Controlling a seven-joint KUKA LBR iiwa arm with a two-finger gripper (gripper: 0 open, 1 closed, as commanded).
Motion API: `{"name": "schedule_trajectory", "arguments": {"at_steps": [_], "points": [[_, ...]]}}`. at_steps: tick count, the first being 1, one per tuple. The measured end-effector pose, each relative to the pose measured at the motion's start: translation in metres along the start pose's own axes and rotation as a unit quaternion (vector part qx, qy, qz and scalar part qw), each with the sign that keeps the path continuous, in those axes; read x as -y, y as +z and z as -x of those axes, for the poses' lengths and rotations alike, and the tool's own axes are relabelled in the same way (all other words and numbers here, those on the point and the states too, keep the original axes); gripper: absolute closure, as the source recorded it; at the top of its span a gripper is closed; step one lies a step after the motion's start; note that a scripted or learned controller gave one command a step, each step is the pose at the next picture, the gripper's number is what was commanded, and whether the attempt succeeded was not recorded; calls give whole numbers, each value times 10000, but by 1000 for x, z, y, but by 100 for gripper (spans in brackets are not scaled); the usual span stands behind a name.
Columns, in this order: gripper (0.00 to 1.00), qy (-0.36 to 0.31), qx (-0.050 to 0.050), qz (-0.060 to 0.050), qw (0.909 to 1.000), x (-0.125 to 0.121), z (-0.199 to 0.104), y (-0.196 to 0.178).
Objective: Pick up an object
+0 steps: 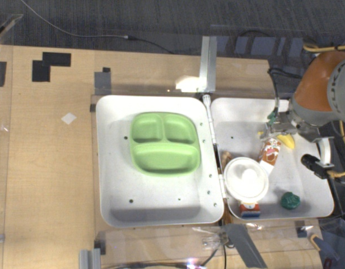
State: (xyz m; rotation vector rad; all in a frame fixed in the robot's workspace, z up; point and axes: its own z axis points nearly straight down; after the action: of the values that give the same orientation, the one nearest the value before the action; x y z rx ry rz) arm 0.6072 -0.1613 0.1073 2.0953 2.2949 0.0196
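A yellow object [287,142], banana-like, is taken as the likeliest target of the pick; it lies in the right bin [239,114], toward its upper right, and the gripper [275,125] is seen directly over it, touching or nearly so; whether the claw is wide, narrow or closed on anything cannot be told, since the wrist hides it. Just below and left of the yellow object a brown and orange packet [269,152] is set, its edge touching or overlapping the yellow; further below and left of it a white bowl [246,179] sits, with a small carton [250,209] beneath that; a dark green lump [290,201] lies well below the yellow object, near the bin's lower right corner. Far to its left, in the left bin [113,150], a green divided plate [163,142] rests. The step in hand is judged to be the descent or the grasp; next, a firm closure and a straight lift are called for, with the packet left undisturbed.
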Motion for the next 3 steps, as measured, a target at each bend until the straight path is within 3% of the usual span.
{"name": "schedule_trajectory", "arguments": {"at_steps": [1, 2, 3], "points": [[0, 0, -3, -5, 10000, 0, 0, 0], [100, -9, 3, 23, 10000, -2, 0, -12], [0, -8, 3, 22, 10000, -2, 0, -12]]}}
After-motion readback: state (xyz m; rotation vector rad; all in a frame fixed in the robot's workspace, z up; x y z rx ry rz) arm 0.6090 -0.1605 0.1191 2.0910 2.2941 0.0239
